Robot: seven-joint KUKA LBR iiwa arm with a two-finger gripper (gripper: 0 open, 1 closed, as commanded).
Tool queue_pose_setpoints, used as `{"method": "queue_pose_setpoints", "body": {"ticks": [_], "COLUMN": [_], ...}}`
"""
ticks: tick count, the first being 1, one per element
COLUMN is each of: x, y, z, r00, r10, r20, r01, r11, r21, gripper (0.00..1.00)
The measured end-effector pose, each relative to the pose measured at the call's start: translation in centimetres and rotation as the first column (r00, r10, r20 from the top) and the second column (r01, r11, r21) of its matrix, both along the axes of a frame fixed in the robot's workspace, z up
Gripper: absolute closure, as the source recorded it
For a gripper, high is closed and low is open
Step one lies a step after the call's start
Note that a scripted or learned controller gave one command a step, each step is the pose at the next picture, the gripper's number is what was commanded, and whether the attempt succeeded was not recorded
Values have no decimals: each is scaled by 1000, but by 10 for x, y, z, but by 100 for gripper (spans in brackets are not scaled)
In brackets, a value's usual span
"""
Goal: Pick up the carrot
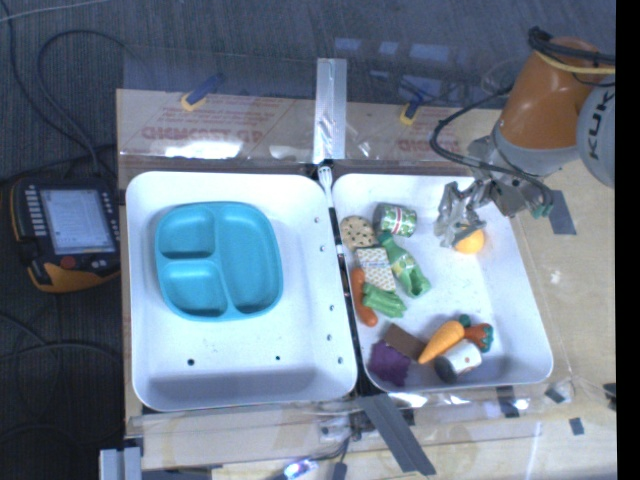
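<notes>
Carrot not picked yet, arm parked over the wrong corner.

The gripper hangs in the right bin beside a small yellow-orange piece, possibly touching it; whether it is grasping anything I cannot tell. The carrot lies well below it, among the toy food, untouched. The whole pick remains.

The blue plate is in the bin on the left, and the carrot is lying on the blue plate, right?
Not quite. The blue plate is in the left bin, but the carrot isn't on it. The camera view shows the carrot lying in the right bin, near its front edge among the other toy food.
</notes>
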State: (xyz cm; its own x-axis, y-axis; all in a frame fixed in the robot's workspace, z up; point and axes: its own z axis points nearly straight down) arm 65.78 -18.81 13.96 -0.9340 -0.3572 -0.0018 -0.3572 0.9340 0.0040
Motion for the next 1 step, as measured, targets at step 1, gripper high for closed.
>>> {"method": "queue_pose_setpoints", "body": {"ticks": [1], "x": [-28], "y": [-34], "z": [86], "r00": [993], "r10": [-117], "r20": [1], "r01": [117], "r11": [993], "r21": [-2], "gripper": [100]}}
